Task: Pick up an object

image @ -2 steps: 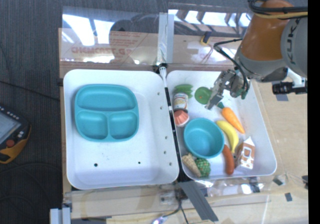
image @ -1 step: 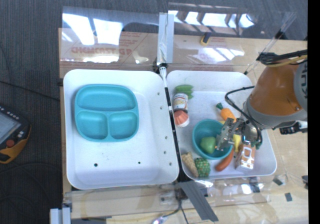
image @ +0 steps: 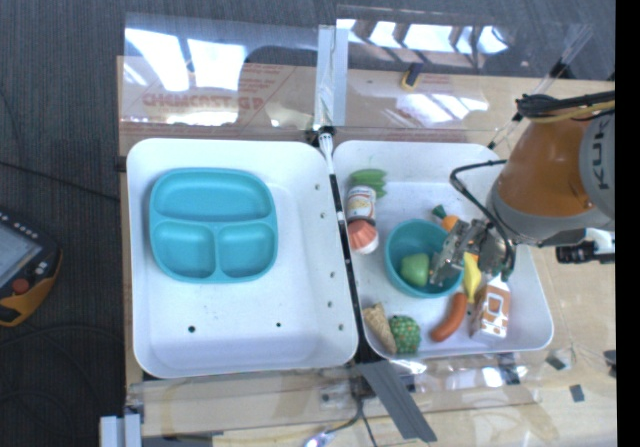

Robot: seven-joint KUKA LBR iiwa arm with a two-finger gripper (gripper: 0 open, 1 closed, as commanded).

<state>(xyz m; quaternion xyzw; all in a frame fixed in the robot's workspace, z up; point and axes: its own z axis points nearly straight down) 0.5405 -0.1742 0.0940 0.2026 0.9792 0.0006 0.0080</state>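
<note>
My gripper (image: 462, 260) hangs low in the right bin (image: 520, 335), at the right rim of a teal bowl (image: 405, 247) that holds a green round fruit (image: 414, 266). Just right of the gripper lie a yellow banana-like piece (image: 472, 275), an orange sausage (image: 449, 318) and a small white-and-orange carton (image: 492, 310). A small carrot piece (image: 445, 218) lies above the bowl. I see nothing between the fingers.
The right bin also holds a small bottle with a brown label (image: 360, 205), a white and red cup (image: 362, 234), a green pepper (image: 368, 178), and a cone with a green bumpy item (image: 404, 334). A teal divided tray (image: 212, 224) sits in the left bin (image: 240, 335).
</note>
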